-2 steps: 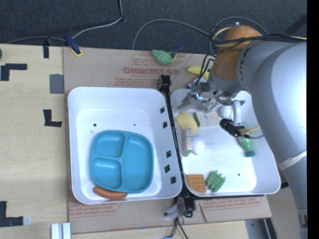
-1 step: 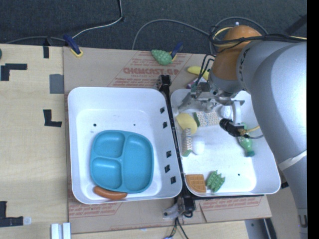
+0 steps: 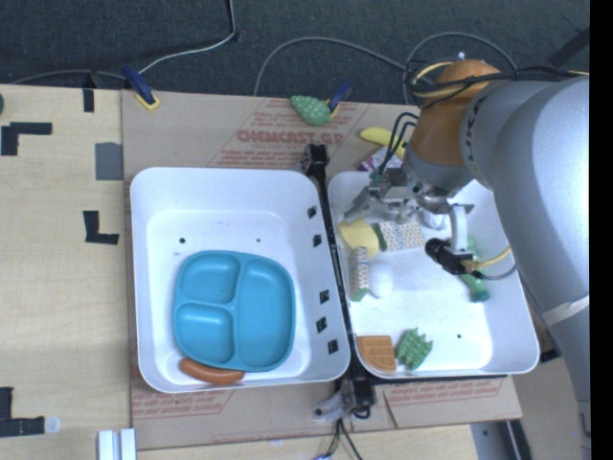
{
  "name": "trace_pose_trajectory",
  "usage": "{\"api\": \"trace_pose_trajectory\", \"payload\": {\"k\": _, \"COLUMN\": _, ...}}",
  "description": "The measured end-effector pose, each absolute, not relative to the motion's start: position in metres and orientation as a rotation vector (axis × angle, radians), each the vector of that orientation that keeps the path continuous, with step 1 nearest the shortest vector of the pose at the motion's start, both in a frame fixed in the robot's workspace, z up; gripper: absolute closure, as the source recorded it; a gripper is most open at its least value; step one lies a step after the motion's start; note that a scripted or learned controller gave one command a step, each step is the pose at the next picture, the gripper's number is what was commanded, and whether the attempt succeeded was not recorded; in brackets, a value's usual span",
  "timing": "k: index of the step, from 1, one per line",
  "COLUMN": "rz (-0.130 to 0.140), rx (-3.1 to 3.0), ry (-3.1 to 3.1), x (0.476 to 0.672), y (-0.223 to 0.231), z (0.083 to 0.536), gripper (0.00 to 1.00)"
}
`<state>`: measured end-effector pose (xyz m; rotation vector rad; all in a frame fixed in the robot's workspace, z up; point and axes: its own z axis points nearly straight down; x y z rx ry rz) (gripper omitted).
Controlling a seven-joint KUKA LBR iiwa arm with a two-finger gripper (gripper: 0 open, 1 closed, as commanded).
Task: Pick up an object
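1. Cardboard sheet (image 3: 239,147) covers my bench; dark carpet (image 3: 144,17) and cables behind.
2. Left bin (image 3: 153,257): blue divided plate (image 3: 233,310), sausage (image 3: 211,372) touching it.
3. Right bin (image 3: 498,343): gripper (image 3: 393,209) low over yellow piece (image 3: 356,235); jaw state unreadable. Waffle (image 3: 376,353) near front wall.

I see even, fairly bright light from above, soft shadows inside the white bins (image 3: 153,190), mild glare on their floors, and a slightly soft, low-resolution picture overall.
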<state>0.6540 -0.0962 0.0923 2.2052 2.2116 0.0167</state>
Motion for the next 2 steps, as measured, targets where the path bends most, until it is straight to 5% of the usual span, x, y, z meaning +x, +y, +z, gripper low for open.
{"api": "trace_pose_trajectory", "payload": {"k": 2, "rz": 0.000, "rx": 2.221, "ry": 2.222, "x": 0.6668, "y": -0.0935, "z": 0.0848, "gripper": 0.00}}
